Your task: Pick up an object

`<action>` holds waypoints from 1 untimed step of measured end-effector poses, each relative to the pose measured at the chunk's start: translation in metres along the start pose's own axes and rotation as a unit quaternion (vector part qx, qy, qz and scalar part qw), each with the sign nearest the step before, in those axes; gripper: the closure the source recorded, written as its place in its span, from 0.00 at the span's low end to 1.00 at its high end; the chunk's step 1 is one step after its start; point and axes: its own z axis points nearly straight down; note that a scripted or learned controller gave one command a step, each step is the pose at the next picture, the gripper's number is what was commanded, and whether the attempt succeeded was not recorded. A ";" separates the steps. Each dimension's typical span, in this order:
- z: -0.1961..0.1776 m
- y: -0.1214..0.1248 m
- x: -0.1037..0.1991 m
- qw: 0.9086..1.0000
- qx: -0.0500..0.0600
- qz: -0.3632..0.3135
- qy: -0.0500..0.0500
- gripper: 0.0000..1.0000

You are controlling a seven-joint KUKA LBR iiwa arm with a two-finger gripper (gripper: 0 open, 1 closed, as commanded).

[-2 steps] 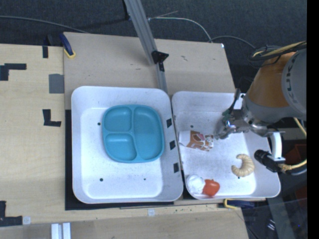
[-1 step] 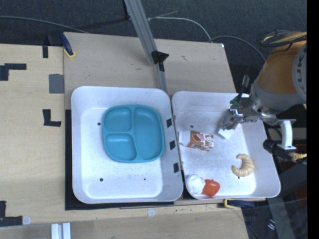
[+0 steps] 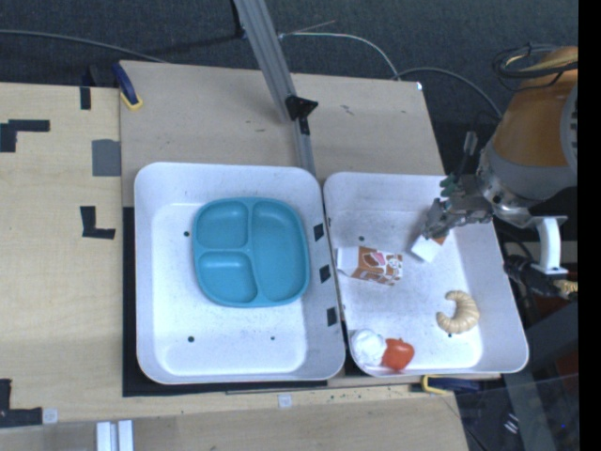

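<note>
- Two shallow white bins side by side on a light wooden bench [image 3: 216, 120]; dark carpet-like floor behind, cables trailing across it.
- Left bin [image 3: 164, 346] holds a teal three-compartment plate [image 3: 252, 252], lying flat.
- Right bin [image 3: 498, 336] holds four loose items: small brown-and-white carton [image 3: 377, 265] near the middle — printing on it too blurred to read; croissant [image 3: 458, 312] toward the right wall; red tomato-like piece [image 3: 399, 354] touching a crumpled white item [image 3: 369, 348] at the near edge.
- Gripper [image 3: 441, 222] low over the right bin's upper right, arm grey with an orange band.
- Small white block [image 3: 425, 249] sits right at the fingertips; can't tell whether it is pinched or just touching, nor how wide the fingers stand.
- Grey metal pole [image 3: 268, 50] slants across the bench, ending at the bins' shared edge.
- Black tape marks [image 3: 91, 222] on the bench left of the bins.
</note>
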 end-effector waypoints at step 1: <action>-0.009 -0.001 0.054 1.000 0.001 -0.003 0.001 1.00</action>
